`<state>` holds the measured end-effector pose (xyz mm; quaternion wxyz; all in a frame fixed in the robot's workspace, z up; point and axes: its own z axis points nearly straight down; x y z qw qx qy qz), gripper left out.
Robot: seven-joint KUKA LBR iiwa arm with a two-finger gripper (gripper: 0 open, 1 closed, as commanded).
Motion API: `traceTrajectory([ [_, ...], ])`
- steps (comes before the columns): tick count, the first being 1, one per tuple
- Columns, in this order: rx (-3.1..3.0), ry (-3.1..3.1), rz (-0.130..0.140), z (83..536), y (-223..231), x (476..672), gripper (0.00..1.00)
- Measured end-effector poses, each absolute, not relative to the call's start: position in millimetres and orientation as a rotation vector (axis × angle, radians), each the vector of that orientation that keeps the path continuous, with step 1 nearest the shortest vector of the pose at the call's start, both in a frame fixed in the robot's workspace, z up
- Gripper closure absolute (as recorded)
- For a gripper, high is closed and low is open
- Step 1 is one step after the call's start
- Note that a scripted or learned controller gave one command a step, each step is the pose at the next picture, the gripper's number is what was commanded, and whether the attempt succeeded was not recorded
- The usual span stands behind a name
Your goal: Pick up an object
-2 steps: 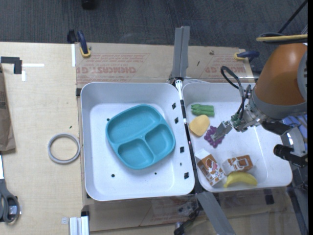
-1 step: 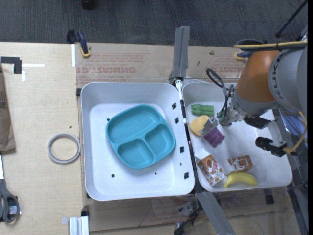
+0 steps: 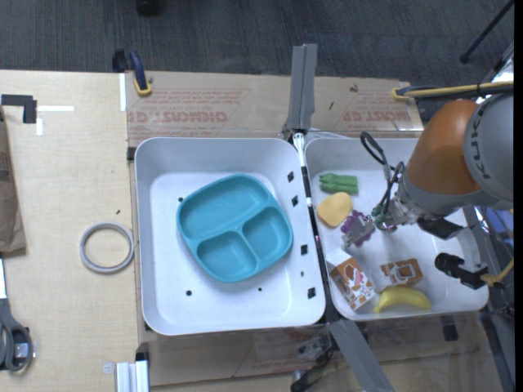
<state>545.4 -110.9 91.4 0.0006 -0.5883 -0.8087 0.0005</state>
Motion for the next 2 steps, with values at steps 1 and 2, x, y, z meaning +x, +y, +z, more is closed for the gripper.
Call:
traceTrajectory([
  [1, -1.853, -2.536, 0.001, 100.3, -111.8, 545.5, 1.00],
  [2, -1.853, -2.536, 0.002, 100.3, -111.8, 545.4, 0.00],
])
